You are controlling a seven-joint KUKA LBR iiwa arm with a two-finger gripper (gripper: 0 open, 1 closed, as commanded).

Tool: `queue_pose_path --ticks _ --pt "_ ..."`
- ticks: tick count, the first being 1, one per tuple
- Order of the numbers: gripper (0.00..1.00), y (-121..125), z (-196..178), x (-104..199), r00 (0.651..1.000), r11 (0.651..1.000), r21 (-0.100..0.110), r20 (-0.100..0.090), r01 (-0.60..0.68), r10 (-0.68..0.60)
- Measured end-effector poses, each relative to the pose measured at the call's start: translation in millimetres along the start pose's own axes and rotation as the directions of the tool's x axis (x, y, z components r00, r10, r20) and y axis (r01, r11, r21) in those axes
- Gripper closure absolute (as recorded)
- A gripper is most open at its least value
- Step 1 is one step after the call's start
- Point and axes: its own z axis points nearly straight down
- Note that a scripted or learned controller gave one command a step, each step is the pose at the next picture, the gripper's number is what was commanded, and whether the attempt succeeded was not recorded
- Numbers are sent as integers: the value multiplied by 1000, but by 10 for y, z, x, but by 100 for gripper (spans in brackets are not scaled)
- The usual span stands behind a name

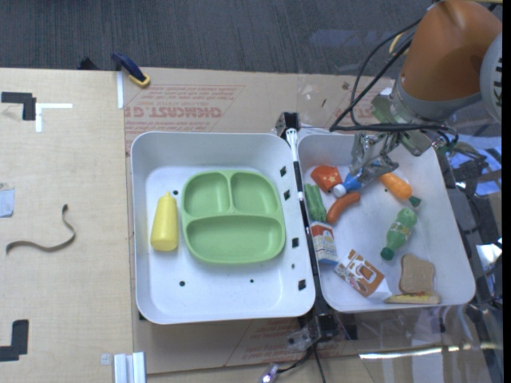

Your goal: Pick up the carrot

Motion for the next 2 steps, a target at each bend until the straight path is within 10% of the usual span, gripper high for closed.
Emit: queue_pose_path --ticks 1,2 --pt "0 -1 1 2 1000 1000 0 0 0 0" --pt "0 -712 887 415 994 994 0 -2 -111 111"
